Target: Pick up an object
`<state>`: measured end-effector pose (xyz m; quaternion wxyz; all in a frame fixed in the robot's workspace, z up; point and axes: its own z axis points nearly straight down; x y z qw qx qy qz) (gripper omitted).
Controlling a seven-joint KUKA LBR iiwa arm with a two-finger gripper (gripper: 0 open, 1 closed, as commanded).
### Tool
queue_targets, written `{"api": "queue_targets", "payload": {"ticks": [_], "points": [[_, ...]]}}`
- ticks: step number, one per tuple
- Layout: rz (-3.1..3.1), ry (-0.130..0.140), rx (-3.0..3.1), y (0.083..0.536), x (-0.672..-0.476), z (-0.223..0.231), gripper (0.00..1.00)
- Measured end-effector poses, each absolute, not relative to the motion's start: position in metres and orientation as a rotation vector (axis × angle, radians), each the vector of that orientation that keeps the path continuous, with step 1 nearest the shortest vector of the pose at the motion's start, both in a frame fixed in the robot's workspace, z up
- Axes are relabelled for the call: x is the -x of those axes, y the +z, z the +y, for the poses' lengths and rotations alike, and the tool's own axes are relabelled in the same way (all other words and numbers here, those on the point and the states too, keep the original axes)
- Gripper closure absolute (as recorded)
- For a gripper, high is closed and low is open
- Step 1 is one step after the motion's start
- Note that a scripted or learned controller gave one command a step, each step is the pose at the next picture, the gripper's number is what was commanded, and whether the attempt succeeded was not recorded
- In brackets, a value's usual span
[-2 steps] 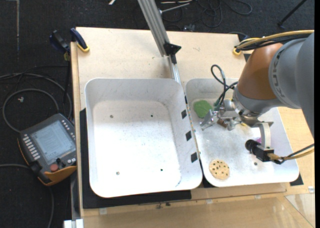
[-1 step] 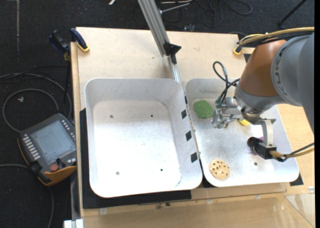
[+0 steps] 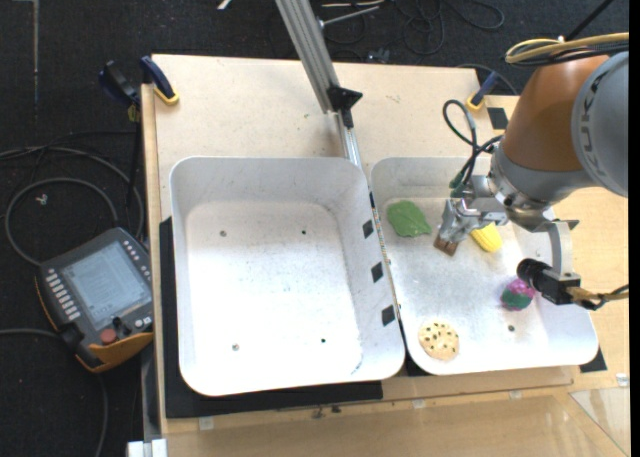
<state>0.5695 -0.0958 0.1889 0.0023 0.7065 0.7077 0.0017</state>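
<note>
My gripper (image 3: 452, 235) hangs low over the upper middle of the right bin (image 3: 560, 345), reaching in from the right. A flat green piece (image 3: 408, 218) lies just to its left. A yellow object (image 3: 486, 238) lies right beside it on the right, partly hidden under the wrist. A purple and green object (image 3: 517, 294) rests near the bin's right wall. A round speckled cookie (image 3: 438, 340) sits near the front edge. I see nothing lifted by the gripper.
The left bin (image 3: 200, 245) stands beside the right one, and they share a middle wall with black marks. A slanted metal pole (image 3: 300, 30) crosses the back of the bench. A black cable fitting (image 3: 550, 282) hangs off the wrist over the right bin.
</note>
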Motion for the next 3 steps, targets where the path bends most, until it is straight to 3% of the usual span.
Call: {"api": "queue_targets", "payload": {"ticks": [1, 2, 3], "points": [[2.22, 0.006, -2.214, 0.252, -0.568, -0.095, 1.0], [2.222, 0.002, -2.217, 0.267, -0.569, -0.094, 1.0], [2.229, 0.004, -2.212, 0.268, -0.585, -0.04, 1.0]]}}
